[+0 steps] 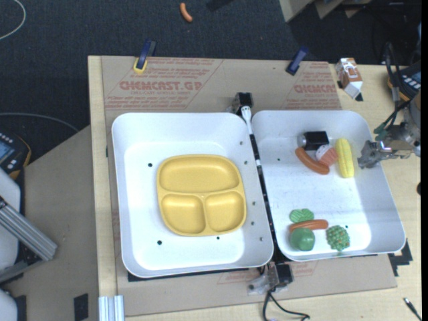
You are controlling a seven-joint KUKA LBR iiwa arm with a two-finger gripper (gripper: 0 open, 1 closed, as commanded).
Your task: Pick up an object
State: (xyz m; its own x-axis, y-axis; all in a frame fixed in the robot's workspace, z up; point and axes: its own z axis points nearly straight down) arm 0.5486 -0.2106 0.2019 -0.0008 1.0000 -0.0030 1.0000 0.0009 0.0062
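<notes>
While the pincer [370,154] hangs at the right bin's [374,206] right rim, its state impossible to tell, nothing is lifted: the corn cob [345,158], sausage [312,161] and green toys [302,227] lie inside. Reaching, grasping and lifting remain.

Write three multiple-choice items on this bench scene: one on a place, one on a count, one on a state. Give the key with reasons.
1. Where does the yellow tray lie?
A. left bin
B. right bin
C. on the floor

2. How many compartments does the tray have?
A. two
B. three
C. five

3. Where is the end effector?
A. over the tray
B. at the right bin's right rim
C. over the left bin

Key: 1 A, the tray sits mid left bin. 2 B, one long section above two smaller. 3 B, it sits beside the corn cob.
</notes>
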